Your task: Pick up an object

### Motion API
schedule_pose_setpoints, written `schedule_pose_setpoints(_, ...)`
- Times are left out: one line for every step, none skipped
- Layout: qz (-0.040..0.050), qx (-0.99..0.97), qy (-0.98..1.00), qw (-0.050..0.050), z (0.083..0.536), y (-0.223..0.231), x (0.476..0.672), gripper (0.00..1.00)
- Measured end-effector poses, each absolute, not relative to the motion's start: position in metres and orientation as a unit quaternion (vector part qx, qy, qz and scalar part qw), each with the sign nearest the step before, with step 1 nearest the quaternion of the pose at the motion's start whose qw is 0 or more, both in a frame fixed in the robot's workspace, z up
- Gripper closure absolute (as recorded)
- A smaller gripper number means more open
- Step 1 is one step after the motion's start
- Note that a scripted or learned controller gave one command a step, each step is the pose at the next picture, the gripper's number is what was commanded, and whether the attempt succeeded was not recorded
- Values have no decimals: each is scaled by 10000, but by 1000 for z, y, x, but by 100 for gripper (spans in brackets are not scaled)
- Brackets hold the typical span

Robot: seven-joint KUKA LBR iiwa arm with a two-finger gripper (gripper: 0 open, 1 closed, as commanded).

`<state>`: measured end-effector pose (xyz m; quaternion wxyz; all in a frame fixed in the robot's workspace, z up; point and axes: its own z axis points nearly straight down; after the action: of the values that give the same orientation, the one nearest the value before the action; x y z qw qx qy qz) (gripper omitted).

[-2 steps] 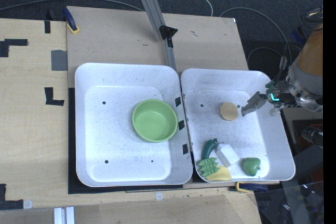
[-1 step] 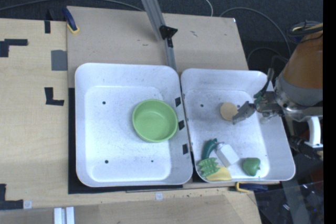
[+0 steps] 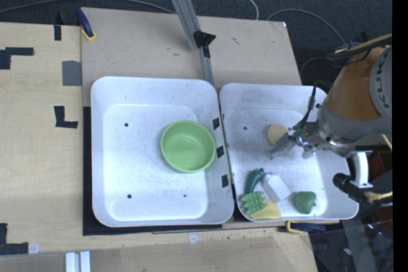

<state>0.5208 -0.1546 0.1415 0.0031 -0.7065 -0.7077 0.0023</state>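
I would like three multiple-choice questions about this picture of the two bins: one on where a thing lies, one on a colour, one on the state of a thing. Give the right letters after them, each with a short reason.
1. Where is the bowl?
A. in the left bin
B. in the right bin
C. on the bare bench

2. What colour is the bowl?
A. red
B. light green
C. blue

3. How does the bowl stand?
A. upside down
B. on its side
C. upright, with its opening upward

Answers:
1. A: the bowl lies inside the left bin, near its right wall, while the gripper is over the right bin beside a tan round object.
2. B: its whole surface is light green.
3. C: its hollow inside faces the camera.
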Motion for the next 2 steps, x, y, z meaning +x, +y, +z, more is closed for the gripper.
schedule_pose_setpoints(13, -7066, -7076, 7, 89, -154, 520, 0)
schedule_pose_setpoints(10, -7063, -7079, 22, 100, -153, 520, 100)
